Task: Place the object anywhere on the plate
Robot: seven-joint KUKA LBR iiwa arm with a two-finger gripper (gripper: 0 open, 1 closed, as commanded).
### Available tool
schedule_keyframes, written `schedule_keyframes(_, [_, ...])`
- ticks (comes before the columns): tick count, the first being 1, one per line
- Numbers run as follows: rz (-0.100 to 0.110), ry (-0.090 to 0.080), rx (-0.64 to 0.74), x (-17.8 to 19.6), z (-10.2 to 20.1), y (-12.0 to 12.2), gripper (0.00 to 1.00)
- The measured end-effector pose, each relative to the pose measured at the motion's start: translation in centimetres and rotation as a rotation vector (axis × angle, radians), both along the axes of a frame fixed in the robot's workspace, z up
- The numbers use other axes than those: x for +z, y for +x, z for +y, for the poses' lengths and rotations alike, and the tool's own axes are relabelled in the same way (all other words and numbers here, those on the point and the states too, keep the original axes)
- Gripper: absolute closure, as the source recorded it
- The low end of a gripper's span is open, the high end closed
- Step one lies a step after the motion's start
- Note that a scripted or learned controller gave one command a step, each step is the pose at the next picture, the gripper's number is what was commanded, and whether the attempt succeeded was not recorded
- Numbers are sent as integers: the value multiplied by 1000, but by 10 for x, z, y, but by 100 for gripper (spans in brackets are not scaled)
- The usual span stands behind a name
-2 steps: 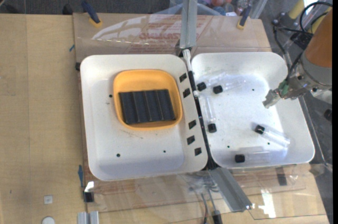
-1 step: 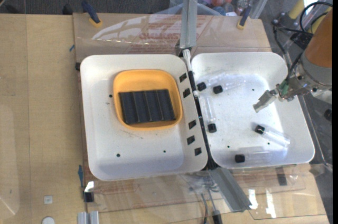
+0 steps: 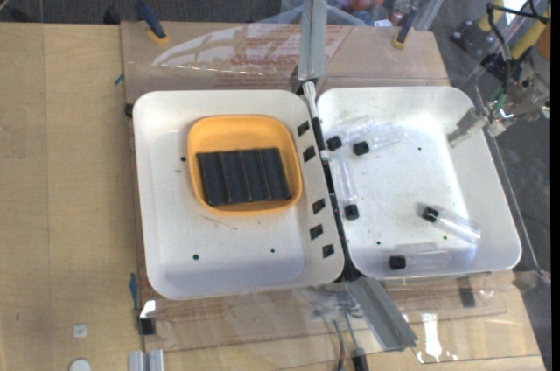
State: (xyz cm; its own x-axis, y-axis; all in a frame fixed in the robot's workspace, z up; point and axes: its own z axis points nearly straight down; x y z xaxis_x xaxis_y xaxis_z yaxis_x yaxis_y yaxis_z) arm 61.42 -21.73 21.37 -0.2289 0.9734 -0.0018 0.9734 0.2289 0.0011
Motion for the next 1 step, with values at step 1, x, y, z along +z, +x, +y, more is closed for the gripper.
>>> schedule_keyframes(1, [-3, -2, 136, 51, -3, 54, 0])
